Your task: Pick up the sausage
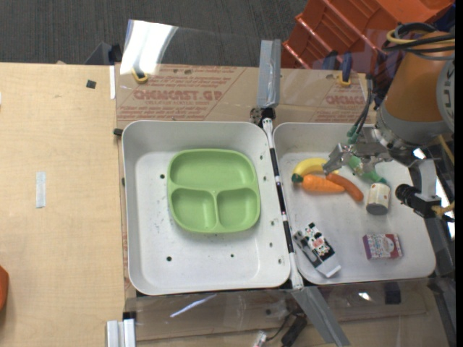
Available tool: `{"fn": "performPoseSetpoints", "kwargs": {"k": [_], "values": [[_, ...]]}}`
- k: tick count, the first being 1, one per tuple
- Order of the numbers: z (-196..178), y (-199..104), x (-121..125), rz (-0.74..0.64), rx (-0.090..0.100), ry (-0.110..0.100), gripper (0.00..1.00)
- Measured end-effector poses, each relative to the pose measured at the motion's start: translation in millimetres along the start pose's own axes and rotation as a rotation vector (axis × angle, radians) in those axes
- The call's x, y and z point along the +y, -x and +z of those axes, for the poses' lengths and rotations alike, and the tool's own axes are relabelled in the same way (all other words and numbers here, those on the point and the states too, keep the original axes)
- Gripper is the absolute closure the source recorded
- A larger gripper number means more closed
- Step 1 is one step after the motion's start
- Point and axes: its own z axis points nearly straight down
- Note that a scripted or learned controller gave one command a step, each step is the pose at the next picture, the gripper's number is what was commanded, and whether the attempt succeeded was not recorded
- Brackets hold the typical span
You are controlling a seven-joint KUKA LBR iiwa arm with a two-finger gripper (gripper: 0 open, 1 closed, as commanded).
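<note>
Sausage retrieval is at the approach stage: the metal two-finger gripper (338, 159) hangs low over the right-hand shallow white plastic bin (416, 266), at its upper middle, above a tight cluster of toy food. The task item, a slim reddish-orange sausage (352, 187), lies at a slant in that cluster, touching or just beside a stubby orange carrot (323, 185), with a curved yellow banana (308, 168) just behind the carrot. The fingers appear spread apart, their tips over the carrot and the near end of the sausage, and nothing sits between them. A small cream cylinder with a dark end (377, 198) stands just beside the far end of the sausage; a pink and white carton (381, 246) and a black-and-white patterned box (317, 247) lie well apart toward the front of the bin. The left bin holds a green three-compartment plate (214, 191). For a clean pick, the fingers should probably straddle the sausage across its narrow width, near its middle, away from the carrot. The likely fault here is a jaw landing on the carrot or wedging between the two pieces, so the wrist ought to turn until the jaws close square to the sausage's long axis before descent.
</note>
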Motion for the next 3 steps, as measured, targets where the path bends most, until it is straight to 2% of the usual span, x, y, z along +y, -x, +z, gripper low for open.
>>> {"fn": "performPoseSetpoints", "kwargs": {"k": [1,2,3], "values": [[78.6,10.7,1.2,-0.039,-0.007,0.021,0.0],[88.0,-15.5,56.8,-0.01,-0.001,0.002,0.0],[87.1,-19.1,45.2,-0.312,-0.001,0.003,0.0]]}}
